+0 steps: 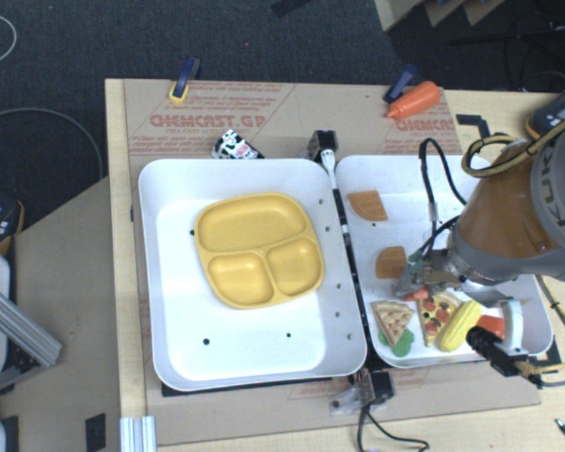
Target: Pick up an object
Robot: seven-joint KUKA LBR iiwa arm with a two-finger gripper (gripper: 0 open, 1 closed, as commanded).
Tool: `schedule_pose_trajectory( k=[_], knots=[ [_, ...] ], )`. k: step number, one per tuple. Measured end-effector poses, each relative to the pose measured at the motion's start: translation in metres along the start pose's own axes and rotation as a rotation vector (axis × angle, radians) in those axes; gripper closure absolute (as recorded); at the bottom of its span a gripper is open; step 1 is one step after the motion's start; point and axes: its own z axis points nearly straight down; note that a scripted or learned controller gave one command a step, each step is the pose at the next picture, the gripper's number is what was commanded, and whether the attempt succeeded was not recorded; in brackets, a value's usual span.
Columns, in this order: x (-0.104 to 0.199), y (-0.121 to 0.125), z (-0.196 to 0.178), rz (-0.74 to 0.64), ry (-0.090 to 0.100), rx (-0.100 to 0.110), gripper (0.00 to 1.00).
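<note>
In the right bin (358,172) lie several toy foods. A brown square piece (366,205) sits near the back, and a second brown piece (390,262) lies mid-bin. At the front are a pizza slice (393,321), a green piece (402,344), a second pizza slice with red dots (437,313), a yellow corn cob (459,323) and a red piece (491,327). My gripper (420,279) hangs low over the bin, just right of the second brown piece and above the pizza slices. The bulky wrist (504,229) hides the bin's right part.
The left bin (169,281) holds a yellow divided plate (258,249). A black divider bar (342,229) runs between the bins. Outside, at the back, lie an orange clamp (413,100), a yellow and blue clamp (181,80) and a black and white toy (234,146). Cables (438,182) loop over the right bin.
</note>
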Motion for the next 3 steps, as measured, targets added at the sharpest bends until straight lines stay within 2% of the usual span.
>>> schedule_pose_trajectory(
  k=[3],
  knots=[
    [-0.001, -0.008, -0.128, -0.006, 0.004, 0.005, 1.0]
  ],
)
